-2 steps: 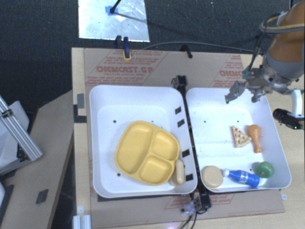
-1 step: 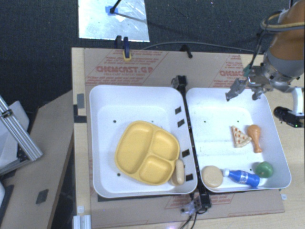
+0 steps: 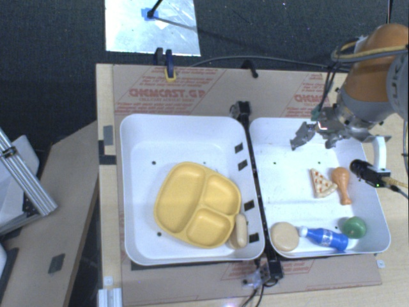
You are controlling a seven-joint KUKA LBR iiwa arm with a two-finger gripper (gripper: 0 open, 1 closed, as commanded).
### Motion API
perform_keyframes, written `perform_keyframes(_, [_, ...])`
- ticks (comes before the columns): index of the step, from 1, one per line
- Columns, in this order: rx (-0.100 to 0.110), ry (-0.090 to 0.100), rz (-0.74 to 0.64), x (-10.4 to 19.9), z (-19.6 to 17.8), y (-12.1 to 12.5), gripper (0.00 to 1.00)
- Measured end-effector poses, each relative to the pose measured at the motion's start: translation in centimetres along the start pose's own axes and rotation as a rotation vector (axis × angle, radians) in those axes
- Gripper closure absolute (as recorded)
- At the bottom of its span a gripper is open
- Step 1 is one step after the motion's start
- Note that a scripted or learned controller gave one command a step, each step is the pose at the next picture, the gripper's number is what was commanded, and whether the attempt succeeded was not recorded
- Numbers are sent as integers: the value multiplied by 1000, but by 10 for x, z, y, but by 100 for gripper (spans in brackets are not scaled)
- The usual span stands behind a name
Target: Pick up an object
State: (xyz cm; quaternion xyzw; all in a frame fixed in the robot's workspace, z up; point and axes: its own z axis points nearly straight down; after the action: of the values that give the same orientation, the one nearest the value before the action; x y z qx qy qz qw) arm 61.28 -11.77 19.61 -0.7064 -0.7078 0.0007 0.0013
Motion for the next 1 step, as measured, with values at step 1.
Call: perform_keyframes(1, [-1,0,0,6,61,0,0])
